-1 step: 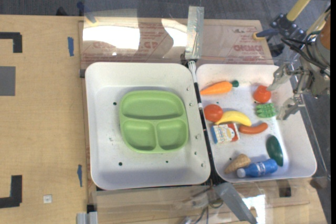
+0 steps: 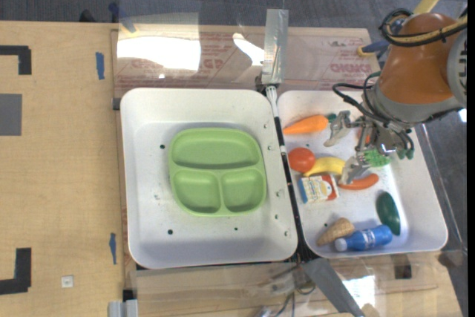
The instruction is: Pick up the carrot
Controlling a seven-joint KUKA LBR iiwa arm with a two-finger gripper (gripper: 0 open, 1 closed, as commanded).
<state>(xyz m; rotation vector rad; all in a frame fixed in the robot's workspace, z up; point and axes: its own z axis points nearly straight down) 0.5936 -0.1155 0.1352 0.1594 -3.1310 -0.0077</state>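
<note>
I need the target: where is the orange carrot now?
The orange carrot lies at the far left of the right white bin, above the red tomato.

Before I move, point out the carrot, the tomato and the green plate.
carrot (image 2: 306,125), camera view, mid body.
tomato (image 2: 301,159), camera view, top face.
green plate (image 2: 217,148), camera view, upper compartment floor.

— Where in the frame?
— Upper right: arm (image 2: 415,63), reaching in from the right edge, orange band topmost, wrist pointing down and left.
— And the claw (image 2: 355,148)?
— Lower, right of centre, metal fingers (image 2: 338,131) splayed apart, gripping nothing.
</note>
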